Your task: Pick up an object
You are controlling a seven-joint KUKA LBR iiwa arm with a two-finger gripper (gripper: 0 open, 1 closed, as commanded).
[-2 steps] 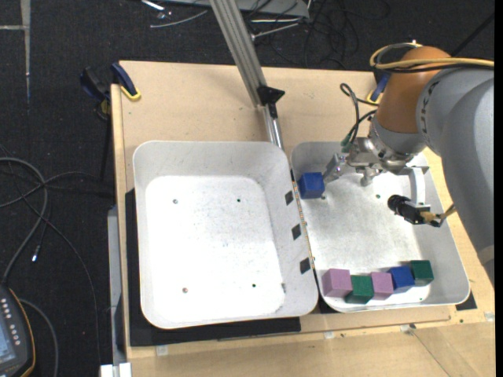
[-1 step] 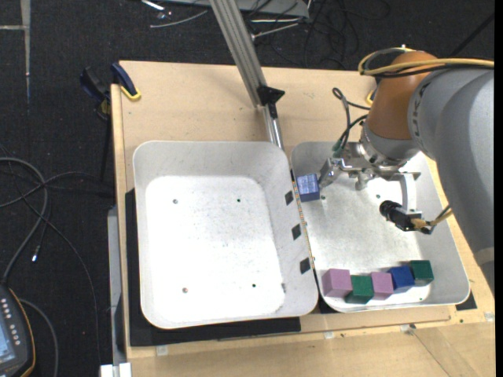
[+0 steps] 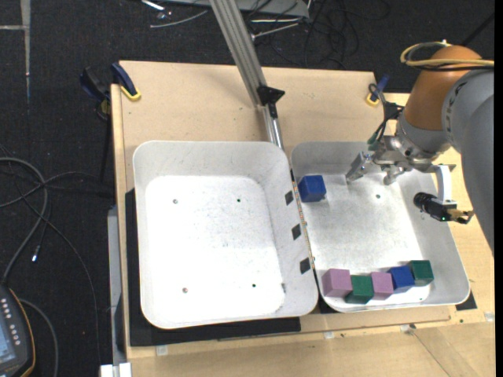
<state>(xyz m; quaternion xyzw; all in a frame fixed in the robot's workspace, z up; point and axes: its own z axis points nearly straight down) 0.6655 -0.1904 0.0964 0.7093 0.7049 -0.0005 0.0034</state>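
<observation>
A blue cube sits alone at the far left of the right bin. Along that bin's near edge several cubes stand in a row: a purple one, a green one, a second purple one, a blue one and a dark green one. My gripper hangs over the far part of the right bin, its two fingers spread apart and nothing between them. It is well to the right of the lone blue cube.
The left bin lies beside the right one, with a ridge with black clips between them. A metal pole slants in from the top. Clamps hold the board's far corners.
</observation>
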